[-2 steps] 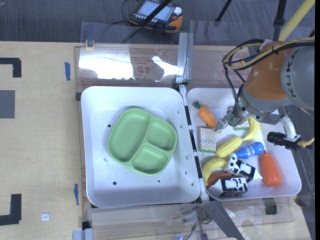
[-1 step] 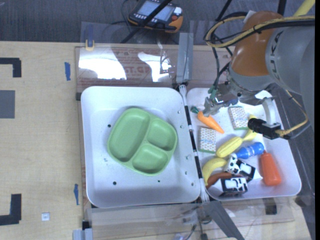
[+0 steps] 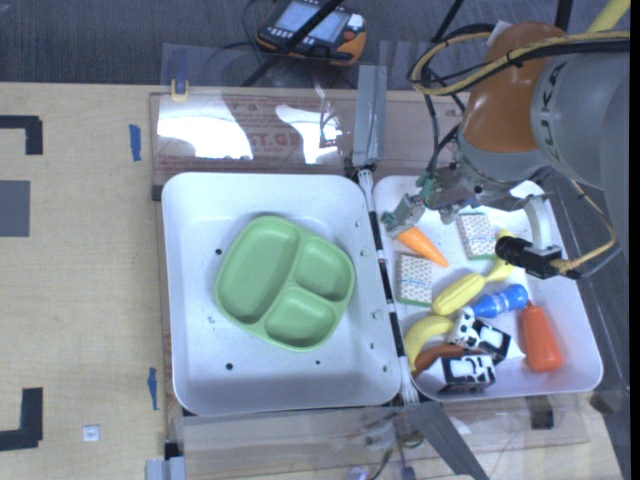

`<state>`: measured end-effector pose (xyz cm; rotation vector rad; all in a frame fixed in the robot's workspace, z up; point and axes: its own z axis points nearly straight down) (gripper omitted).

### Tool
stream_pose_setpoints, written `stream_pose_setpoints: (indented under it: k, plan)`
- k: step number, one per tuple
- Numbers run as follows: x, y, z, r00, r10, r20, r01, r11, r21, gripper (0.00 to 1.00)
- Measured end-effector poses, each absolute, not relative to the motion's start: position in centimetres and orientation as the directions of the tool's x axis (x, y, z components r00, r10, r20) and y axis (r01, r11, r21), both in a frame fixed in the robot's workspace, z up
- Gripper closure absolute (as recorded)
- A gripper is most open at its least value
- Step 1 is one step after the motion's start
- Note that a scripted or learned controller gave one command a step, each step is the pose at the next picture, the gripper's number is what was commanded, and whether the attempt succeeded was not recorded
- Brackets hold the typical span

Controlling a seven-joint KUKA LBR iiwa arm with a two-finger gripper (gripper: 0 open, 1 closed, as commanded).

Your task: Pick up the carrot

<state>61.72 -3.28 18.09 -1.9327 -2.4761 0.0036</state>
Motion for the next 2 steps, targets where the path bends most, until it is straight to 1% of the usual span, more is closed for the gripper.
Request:
stream_pose_setpoints:
  k: [1,2]
  plan:
    - [61.7,-3.3,18.1,-0.243,0.97,-0.001,0.97,0.243,-0.002,0.0]
    - [61.8,-4.8,18.1,-0.231,0.973,-0.002,0.973,0.231,-0.002,0.0]
